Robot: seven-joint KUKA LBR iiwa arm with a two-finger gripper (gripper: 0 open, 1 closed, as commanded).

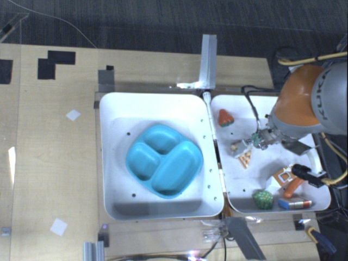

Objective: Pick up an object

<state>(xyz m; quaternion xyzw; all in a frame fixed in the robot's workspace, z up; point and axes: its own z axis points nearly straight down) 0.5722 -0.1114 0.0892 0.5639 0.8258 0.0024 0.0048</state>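
A: Several small things lie in the right bin (235,199), and the gripper (261,140) hangs low over its middle, just beside a little tan piece (244,157) with a pale scrap (235,146) next to it.

B: Is it holding any of them?

A: Nothing shows between its tips, and at this size I cannot tell how it is set. It looks close to the tan piece, though I cannot tell if it touches.

B: How would that piece handle?

A: My guess is light and stiff, flat enough to slip; take it across its narrow sides.

B: And farther out?

A: Toward the top, a red and green toy (225,117), probably soft. Near the bottom edge, a green ball (263,199), bumpy and likely easy to pinch, an orange stick (292,187), and a small blue and red tube (294,204). In the left bin (111,145) sits a blue divided plate (165,160), smooth, wide and awkward to grab.
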